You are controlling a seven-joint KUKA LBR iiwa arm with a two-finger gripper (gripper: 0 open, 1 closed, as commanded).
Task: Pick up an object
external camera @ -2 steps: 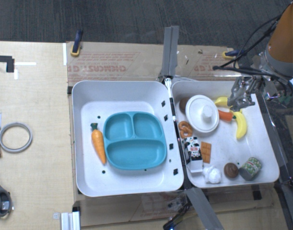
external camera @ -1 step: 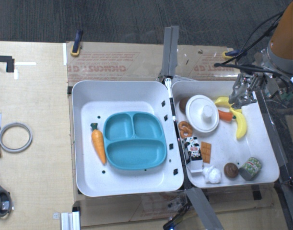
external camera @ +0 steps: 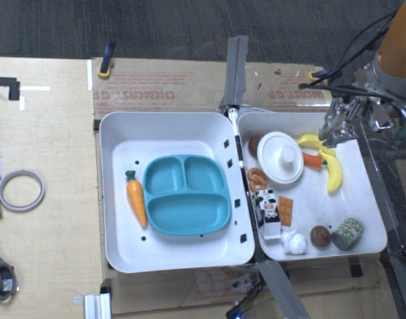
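Observation:
My gripper [external camera: 337, 130] hangs over the far right corner of the right bin [external camera: 369, 198], just above the top end of a yellow banana [external camera: 330, 167]. A small orange piece [external camera: 311, 159] lies between the banana and a white round lidded bowl [external camera: 280, 157]. The same bin holds a pretzel [external camera: 256, 177], a cow-patterned carton [external camera: 268, 209], an orange cracker [external camera: 285, 209], a white ball [external camera: 296, 242], a brown lump [external camera: 320, 235] and a green can [external camera: 347, 232]. In the left bin [external camera: 116, 151] a carrot [external camera: 136, 198] lies beside a blue divided plate [external camera: 187, 195].
Cables and the arm's wrist crowd the upper right above the bin. On the bench to the left lie a grey tape roll [external camera: 20, 190] and scissors [external camera: 0, 281]. A blue and yellow clamp [external camera: 107, 60] sits behind the left bin.

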